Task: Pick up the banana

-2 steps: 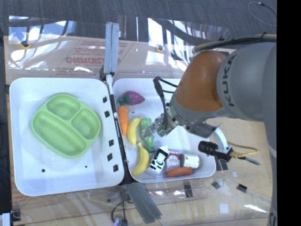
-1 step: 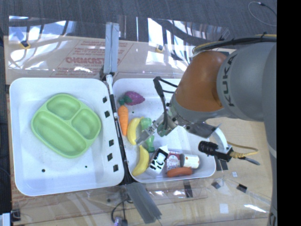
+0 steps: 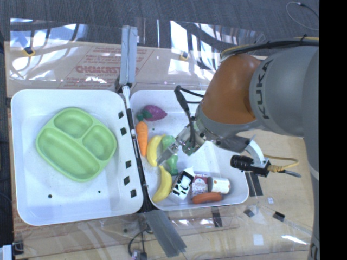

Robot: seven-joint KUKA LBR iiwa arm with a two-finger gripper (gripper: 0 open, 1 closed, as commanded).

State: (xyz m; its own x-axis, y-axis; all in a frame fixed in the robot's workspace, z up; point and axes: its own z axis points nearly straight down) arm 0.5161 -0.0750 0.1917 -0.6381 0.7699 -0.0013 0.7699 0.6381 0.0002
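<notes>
Beside the carrot (image 3: 142, 136), curved yellow banana (image 3: 154, 150) — gripper (image 3: 172, 154) over it, grip perhaps closed, cannot tell.

I count two white bins, one on the left (image 3: 21, 199) and one on the right (image 3: 238, 196), and one green plate (image 3: 76, 143) with three little parts in it. I see two yellow bananas, one higher (image 3: 154, 149) and one lower (image 3: 163, 184), and one orange carrot (image 3: 142, 137), one purple thing (image 3: 154, 112) and one green thing (image 3: 168, 143). There is also one black and white box (image 3: 183, 184), one small bottle (image 3: 209, 185) and one orange-red sausage shape (image 3: 206, 197).
</notes>
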